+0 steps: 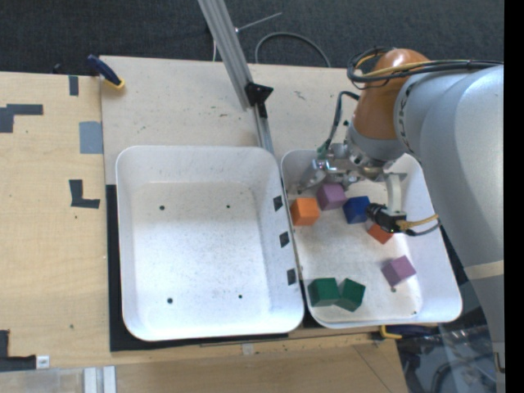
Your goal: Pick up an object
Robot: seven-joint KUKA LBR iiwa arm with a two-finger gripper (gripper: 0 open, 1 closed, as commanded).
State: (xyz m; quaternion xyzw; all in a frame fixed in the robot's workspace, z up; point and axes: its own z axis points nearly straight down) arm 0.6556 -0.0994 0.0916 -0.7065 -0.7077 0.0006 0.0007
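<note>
Hovering low over the far end of the right bin (426, 301), the gripper (332, 166) sits right above a cluster of blocks, and nothing looks lifted yet, so I'd call the pick barely begun. The purple block (332, 196) lies just beside and below the jaws, on the bin floor, with the orange block (305, 210) next to it on the left and the blue block (356, 210) on its other side. Whether the jaws are apart or together, I cannot tell; the wrist hides them. A red block (379, 233), a second purple block (399, 269) and two green blocks (336, 291) lie farther off. Still to come, by my reading: the descent, the close and the lift. The left bin (131, 170) takes no part.
</note>
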